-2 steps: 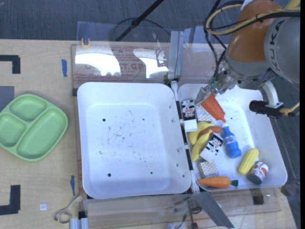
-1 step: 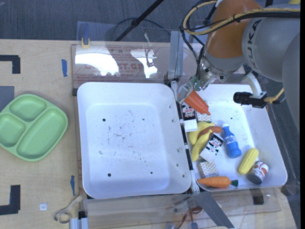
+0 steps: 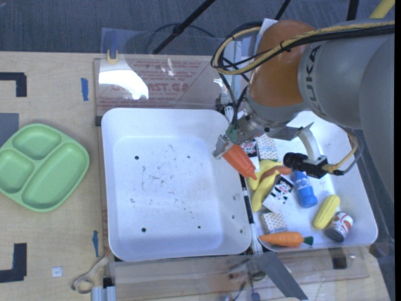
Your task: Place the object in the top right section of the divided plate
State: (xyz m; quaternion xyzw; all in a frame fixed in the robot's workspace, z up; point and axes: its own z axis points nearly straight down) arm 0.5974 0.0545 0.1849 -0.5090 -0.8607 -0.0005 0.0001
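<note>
White bins [image 3: 125,187], orange carrot [image 3: 239,159] apparently between end effector [image 3: 229,144] fingers

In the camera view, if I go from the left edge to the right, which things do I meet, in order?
Green divided plate → left white bin → orange carrot at the gripper → banana → blue bottle → yellow corn cob → small can.
</note>
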